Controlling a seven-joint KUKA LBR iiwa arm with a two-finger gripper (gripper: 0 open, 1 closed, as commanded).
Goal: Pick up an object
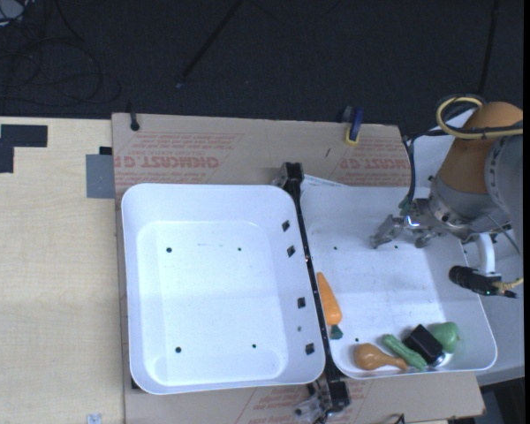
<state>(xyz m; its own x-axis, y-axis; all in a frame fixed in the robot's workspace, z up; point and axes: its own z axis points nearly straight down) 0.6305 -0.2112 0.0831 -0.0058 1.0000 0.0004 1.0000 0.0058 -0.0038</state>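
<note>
Gripper (397,232) over upper right part of right bin (371,272), fingers spread open, nothing between them. Well apart from every object. Orange carrot-like piece (328,299) against bin's left wall, mid-frame; tan gourd-shaped toy (375,356), green piece (406,352), black block (423,343) and green rounded toy (444,334) clustered along lower right edge. Left bin (212,290) to left of frame centre. Task barely begun by the look of it: no contact, no grasp. Left to do: choosing a target, descent, closing, lift.
</note>
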